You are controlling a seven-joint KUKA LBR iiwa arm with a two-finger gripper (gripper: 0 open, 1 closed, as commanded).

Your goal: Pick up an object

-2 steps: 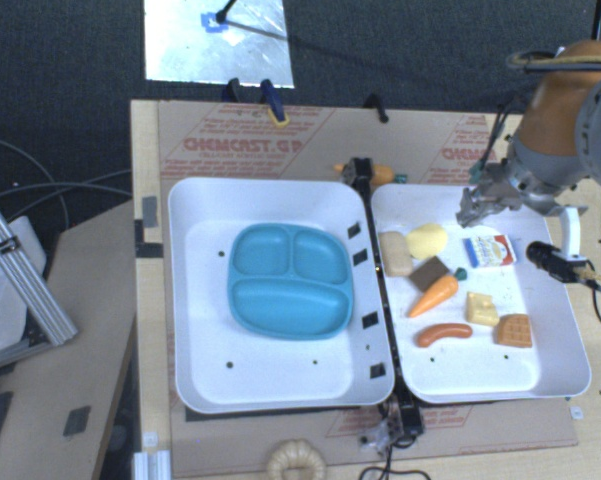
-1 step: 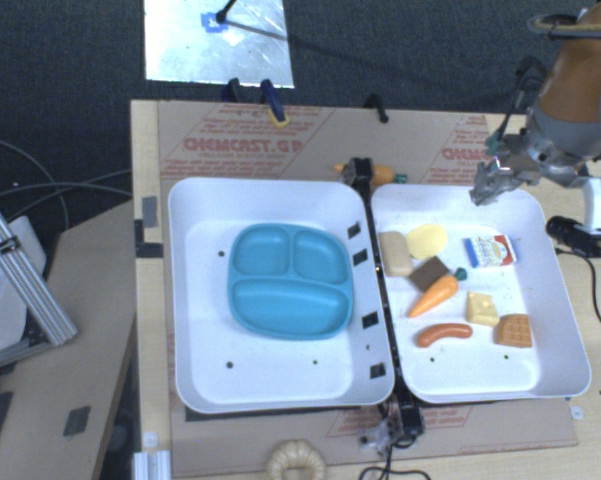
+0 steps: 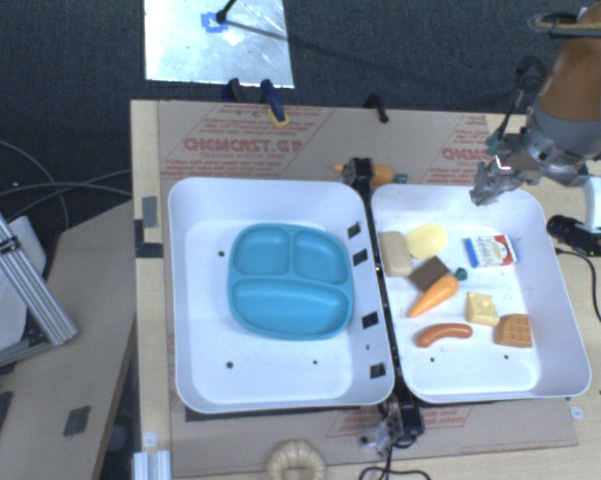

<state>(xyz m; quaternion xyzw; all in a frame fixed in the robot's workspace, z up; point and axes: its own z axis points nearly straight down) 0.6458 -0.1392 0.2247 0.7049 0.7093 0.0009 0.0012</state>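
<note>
Two shallow white bins sit side by side on the surface [image 3: 280, 138], which is covered with a printed brown sheet. The left bin [image 3: 195, 268] holds a blue divided plate [image 3: 290, 280] lying flat near its middle. The right bin [image 3: 555, 338] holds a loose cluster of toy foods: a pale bread roll [image 3: 395, 253] near the divider, a yellow round piece [image 3: 427, 239] just beside it, a dark brown block [image 3: 430, 272] below that, an orange carrot [image 3: 434, 295] lying at a slant and touching the brown block, a sausage [image 3: 444, 334] below the carrot, a small yellow cube [image 3: 482, 309], a waffle [image 3: 514, 330] near the right wall, and a red, white and blue carton [image 3: 489, 251] lying flat toward the far side. The pieces are packed close, so the carrot, block and roll crowd one another, while the carton and waffle have more room around them. The arm [image 3: 580, 78] reaches in from the right, its orange band above the wrist, and the gripper [image 3: 488, 186] hangs above the far right corner of the right bin, apart from every item. Whether it is apart or together cannot be made out.
</note>
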